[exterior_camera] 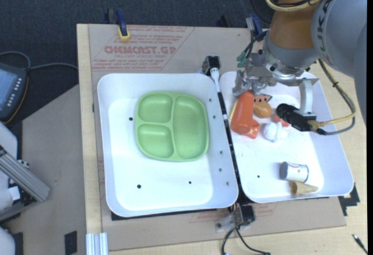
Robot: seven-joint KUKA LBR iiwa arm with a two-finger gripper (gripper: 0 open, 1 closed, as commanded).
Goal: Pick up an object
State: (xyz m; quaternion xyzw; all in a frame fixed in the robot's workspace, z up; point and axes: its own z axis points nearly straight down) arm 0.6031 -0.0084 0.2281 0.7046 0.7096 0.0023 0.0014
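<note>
The arm point(326, 9) reaches in from the right and stands low over the far-left corner of the right bin point(335, 158). The left bin point(111, 131) holds a green divided plate point(173, 126), which lies flat and apart from the arm.

The gripper point(252, 84) sits directly above an orange bottle-shaped object point(245, 115). That object lies against the bin's left wall, touching a small cluster of toy items point(269, 120). Whether the jaws are spread or pressed together cannot be told from here.

A small white cylinder point(293, 171) and a tan piece point(304, 188) lie near the front edge.

Judgement: approach is done; no object is seen gripped or raised. Grasp and lift remain.
</note>
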